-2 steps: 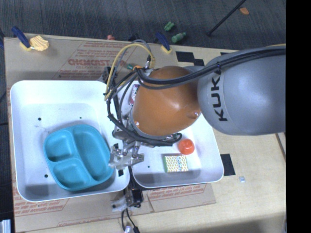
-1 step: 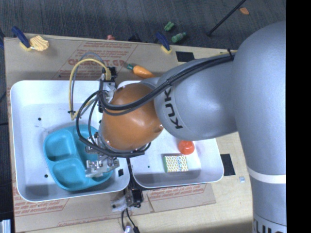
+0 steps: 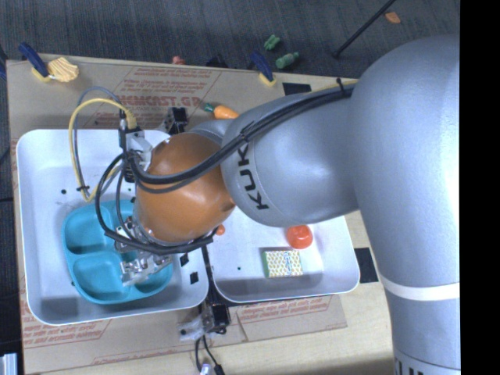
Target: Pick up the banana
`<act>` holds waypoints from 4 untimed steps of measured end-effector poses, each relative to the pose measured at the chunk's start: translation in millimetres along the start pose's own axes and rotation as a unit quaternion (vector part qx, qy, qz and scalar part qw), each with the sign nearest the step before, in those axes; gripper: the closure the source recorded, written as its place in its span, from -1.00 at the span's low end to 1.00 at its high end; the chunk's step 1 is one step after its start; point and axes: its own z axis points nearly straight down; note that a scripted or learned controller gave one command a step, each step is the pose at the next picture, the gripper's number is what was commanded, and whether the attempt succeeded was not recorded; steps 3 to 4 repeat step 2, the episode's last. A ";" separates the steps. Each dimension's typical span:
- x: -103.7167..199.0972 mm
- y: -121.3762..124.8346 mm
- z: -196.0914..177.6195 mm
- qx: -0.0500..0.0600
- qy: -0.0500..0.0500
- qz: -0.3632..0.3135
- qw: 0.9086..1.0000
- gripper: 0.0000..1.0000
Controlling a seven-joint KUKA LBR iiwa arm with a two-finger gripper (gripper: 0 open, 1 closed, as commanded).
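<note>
**Arm hanging over the blue tray, banana's place unclear**

The gripper [image 3: 139, 266] is hovering just above the right-hand edge of the blue tray [image 3: 82, 241], which is lying in the left bin [image 3: 31, 209]. Whether the gripper is apart or together I cannot tell, as the wrist with its orange band [image 3: 183, 190] is masking it from above. A yellow cable [image 3: 76, 143] is looping up behind the tray. Well to the right of the tray, in the right bin [image 3: 336, 276], an orange ball [image 3: 299, 236] and a patterned packet [image 3: 283, 263] are sitting close together.

Where the banana is lying cannot be told; the arm is covering much of the ground right of the tray.

To do this step well, the arm is probably needing to line up across the banana's narrow width rather than along its curve. It should be coming down straight and keeping clear of the tray's rim and dividers, so that nothing but the fruit is being caught.
</note>
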 end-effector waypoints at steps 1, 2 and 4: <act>-50.5 -13.5 2.1 -0.010 0.017 -0.137 0.990 1.00; -45.3 -40.7 5.7 -0.027 0.030 0.149 0.988 1.00; -45.3 -40.7 5.7 -0.027 0.030 0.149 0.988 1.00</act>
